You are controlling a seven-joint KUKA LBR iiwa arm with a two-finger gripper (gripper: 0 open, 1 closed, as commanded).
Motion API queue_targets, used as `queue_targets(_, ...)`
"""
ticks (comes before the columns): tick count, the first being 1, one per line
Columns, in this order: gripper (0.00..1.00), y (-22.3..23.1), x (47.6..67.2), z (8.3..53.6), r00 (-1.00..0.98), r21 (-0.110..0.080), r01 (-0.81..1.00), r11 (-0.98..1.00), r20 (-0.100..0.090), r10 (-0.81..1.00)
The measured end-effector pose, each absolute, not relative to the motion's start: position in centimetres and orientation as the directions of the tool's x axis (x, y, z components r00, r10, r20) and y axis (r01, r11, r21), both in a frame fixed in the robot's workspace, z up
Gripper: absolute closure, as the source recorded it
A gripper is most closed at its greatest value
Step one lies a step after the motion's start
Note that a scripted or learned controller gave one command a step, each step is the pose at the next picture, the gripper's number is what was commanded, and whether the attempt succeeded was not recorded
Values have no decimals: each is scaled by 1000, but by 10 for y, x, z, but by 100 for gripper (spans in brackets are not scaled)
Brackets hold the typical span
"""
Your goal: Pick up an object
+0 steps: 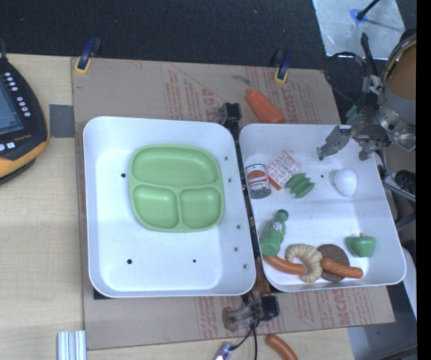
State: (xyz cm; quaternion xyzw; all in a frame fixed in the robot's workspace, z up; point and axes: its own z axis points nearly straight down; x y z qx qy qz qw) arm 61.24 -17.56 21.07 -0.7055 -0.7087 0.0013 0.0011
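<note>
Both white bins [103,201] look like smooth, faintly glossy plastic. The green divided plate [176,187] in the left one is matt plastic. Under them lies a dull brown cardboard sheet [193,88] on a pale wood-grain bench [20,238]. The white egg [343,181] in the right bin shines smoothly.

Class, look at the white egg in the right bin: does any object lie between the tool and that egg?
Nothing visible does. The tool hangs over the right bin's far edge, and only bare bin floor separates it from the white egg. The green pepper pieces lie off to the egg's left, outside that path.
</note>
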Motion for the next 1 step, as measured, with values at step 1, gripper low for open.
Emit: queue_targets(1, 0, -165, 648, 105, -6, -6, 1000, 6, -1, 1000)
